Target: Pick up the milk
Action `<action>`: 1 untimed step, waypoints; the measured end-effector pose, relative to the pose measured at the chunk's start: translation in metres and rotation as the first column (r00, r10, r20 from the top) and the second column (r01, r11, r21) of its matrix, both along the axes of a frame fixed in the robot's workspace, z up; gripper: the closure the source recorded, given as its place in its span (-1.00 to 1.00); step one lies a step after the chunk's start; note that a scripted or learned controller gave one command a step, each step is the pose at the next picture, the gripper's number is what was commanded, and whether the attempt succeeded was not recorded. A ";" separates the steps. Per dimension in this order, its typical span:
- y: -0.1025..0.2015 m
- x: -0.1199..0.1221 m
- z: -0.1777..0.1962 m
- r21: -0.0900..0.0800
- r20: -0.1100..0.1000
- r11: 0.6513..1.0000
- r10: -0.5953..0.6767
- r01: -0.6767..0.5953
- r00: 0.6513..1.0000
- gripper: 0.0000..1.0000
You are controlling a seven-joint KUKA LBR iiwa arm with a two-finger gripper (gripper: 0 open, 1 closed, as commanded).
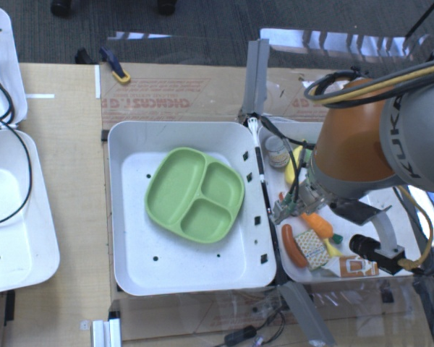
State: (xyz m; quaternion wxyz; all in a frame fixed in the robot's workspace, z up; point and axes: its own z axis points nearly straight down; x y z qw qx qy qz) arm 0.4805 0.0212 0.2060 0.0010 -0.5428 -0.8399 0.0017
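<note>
Wood counter (65,121), two white bins. Left bin (123,215): green plate (195,194), nothing else. Right bin (293,272) is crowded: can (277,152), banana (295,166), sausage (292,244), carrot (319,225), waffle piece (312,249). Milk (358,267) looks like the white-and-orange carton lying flat at the bin's near edge, just right of the waffle piece. Arm (354,143) hangs over the bin's middle; jaws sit low by the divider wall, near the carrot, well short of the milk. Open or closed: can't tell, wrist blocks it. Risks: closing here grabs the carrot or sausage instead; flat carton against the rim leaves little room, so it may slip or get shoved.
</note>
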 end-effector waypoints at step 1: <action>-0.001 0.001 0.008 -0.001 0.000 1.000 0.000 0.000 1.000 1.00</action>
